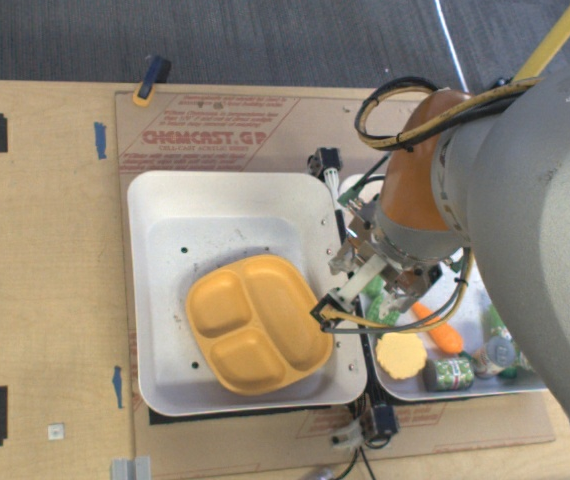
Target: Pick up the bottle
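My gripper [387,286] hangs low over the left end of the right bin [465,390], close to the wall between the two bins. Directly under it shows a green thing [378,304], mostly covered by the gripper; I cannot tell what it is or whether it is held. At the bin's right, a clear thing with green on it [501,349], perhaps the bottle, pokes out from under the big grey arm. The arm hides most of the right bin.
A yellow divided plate [256,321] lies in the left bin [155,268]. In the right bin's front are a round yellow piece [401,355], an orange carrot [439,334] and a green can [450,373] lying on its side.
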### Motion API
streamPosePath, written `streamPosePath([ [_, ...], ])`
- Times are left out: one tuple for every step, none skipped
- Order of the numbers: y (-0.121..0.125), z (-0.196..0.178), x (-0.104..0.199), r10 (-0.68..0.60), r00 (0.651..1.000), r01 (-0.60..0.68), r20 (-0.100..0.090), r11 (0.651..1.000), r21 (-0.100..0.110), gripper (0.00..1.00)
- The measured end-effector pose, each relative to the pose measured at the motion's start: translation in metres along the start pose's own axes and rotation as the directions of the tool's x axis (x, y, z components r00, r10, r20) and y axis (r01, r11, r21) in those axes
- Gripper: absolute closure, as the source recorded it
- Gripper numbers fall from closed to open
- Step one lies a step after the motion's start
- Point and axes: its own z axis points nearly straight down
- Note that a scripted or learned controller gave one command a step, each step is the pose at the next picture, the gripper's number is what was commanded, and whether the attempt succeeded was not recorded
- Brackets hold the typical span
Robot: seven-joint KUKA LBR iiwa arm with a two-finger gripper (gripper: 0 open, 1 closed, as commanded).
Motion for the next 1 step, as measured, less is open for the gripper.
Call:
streamPosePath([
  [0.0299, -0.0003, -0.0031, 0.232, 0.973, -0.232, -0.002, 0.973, -0.004, 0.0],
])
